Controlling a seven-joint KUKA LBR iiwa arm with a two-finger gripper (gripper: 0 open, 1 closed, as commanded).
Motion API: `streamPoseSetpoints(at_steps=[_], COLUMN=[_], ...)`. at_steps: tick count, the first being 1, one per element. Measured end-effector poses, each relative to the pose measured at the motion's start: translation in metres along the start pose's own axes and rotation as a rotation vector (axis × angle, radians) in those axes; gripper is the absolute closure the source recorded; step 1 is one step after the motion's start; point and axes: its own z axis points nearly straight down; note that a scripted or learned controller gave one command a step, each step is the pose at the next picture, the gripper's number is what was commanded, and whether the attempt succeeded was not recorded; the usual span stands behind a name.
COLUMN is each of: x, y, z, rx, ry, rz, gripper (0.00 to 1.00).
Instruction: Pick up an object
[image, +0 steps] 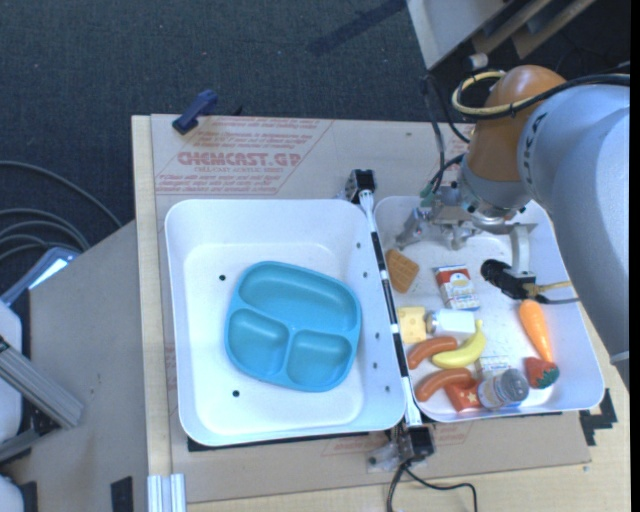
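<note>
My gripper (435, 233) hangs low over the far end of the right bin (578, 352), open, with bare bin floor between its fingers. Just in front of it to the left lies a brown cracker (402, 268). A red and white carton (456, 287) lies a little nearer the front. Further forward are a yellow cheese block (411, 323), a white block (455, 322), a banana (463, 349), two hot dogs (430, 350), a metal can (506, 387), a carrot (535, 330) and a small red fruit (543, 373).
The left bin (190, 250) holds a blue divided plate (292, 325). A black clamp (361, 184) sits at the far end of the ridge between the bins. The grey arm (590, 190) covers the right bin's far right corner.
</note>
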Motion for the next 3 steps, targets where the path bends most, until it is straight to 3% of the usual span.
streamPoseSetpoints(at_steps=[1,2,3], x=[0.001,-0.019,-0.03], y=[-0.045,-0.141,-0.156], z=[0.0,0.0,0.001], rx=[-0.001,0.0,0.0], ry=[0.0,0.0,0.001], rz=[0.002,0.002,0.002], gripper=[0.0,0.0,0.0])
